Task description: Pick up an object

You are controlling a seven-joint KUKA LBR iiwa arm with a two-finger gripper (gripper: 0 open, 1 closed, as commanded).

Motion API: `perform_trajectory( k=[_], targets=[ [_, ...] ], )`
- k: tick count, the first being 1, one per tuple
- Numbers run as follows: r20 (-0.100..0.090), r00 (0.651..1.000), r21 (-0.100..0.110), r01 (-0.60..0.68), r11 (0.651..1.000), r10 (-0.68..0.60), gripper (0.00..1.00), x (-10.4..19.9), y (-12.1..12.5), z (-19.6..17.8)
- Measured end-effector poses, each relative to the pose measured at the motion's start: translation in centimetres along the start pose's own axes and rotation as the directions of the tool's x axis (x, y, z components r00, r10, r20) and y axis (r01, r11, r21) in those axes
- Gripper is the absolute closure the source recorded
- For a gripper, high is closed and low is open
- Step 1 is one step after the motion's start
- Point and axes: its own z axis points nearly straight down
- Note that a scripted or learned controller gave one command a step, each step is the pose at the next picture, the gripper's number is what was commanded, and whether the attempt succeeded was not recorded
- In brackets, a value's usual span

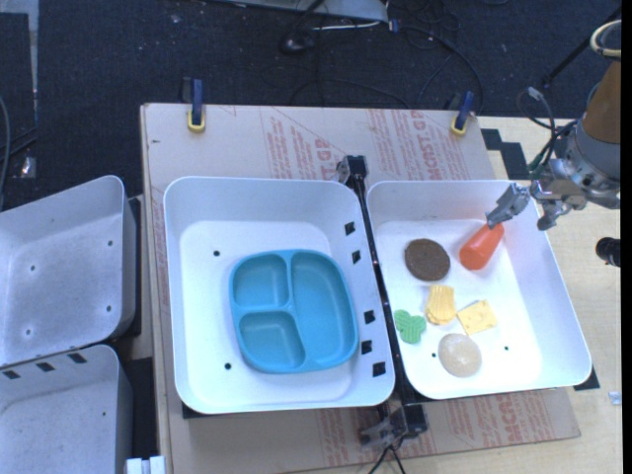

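Gripper (506,208): at right bin (553,265) far edge, finger state cannot tell, tip just above orange carrot (481,248). Carrot: inside right bin, right of brown patty (427,259), contact unclear.

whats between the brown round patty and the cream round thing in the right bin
In the camera view, a yellow wavy chip piece lies between the brown round patty and the cream round dome-shaped item. A yellow cheese wedge sits just right of that line.
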Motion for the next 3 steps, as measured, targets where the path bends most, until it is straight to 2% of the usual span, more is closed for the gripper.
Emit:
perform_trajectory(
  k=[1, 2, 3],
  targets=[
    [0.003, 1.0, -0.013, 0.004, 1.0, -0.004, 0.0, 0.1, 0.3, -0.8],
    [0.003, 1.0, -0.01, 0.002, 1.0, -0.002, 0.0, -0.1, 0.2, 3.5],
    [0.001, 1.0, -0.008, 0.004, 1.0, -0.004, 0.0, 0.5, 0.3, 9.8]
  ],
)
